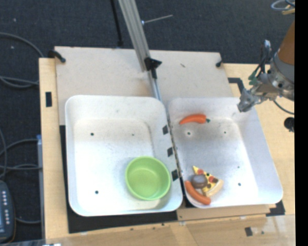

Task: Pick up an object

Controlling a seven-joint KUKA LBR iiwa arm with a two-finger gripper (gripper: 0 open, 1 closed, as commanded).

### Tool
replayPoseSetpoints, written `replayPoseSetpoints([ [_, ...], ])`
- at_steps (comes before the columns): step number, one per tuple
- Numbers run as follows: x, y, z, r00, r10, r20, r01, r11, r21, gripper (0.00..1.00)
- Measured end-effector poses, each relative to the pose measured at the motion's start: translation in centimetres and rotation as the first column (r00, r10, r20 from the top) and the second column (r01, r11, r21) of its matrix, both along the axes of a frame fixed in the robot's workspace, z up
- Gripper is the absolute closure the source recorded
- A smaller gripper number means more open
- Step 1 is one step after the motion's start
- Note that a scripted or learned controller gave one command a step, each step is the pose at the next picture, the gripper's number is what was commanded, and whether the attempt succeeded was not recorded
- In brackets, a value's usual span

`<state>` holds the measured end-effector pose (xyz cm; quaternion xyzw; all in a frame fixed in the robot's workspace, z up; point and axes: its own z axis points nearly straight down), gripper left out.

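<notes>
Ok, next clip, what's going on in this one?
A robot arm reaches in from the right, its gripper poised over the far right corner of the right bin, with nothing visibly held. In that bin lie an orange carrot near the far edge and a small plate of toy food, including a pizza slice, at the near left corner. The left bin holds a green bowl. No pick has happened yet.

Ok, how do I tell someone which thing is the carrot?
Look in the right bin, at its far end near the back wall. The carrot lies there alone: a small orange spindle with a green tip, well away from the toy food pile at the near corner.
</notes>
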<state>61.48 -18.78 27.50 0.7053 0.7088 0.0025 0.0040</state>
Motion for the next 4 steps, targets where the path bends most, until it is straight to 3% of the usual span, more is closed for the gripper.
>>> replayPoseSetpoints([
  [3,1.2,17.7,-1.9,1.0,0.002,-0.01,-0.002,1.0,0.003,1.0],
  [4,3.3,22.9,-1.9,1.0,0.002,-0.007,-0.002,1.0,0.003,1.0],
])
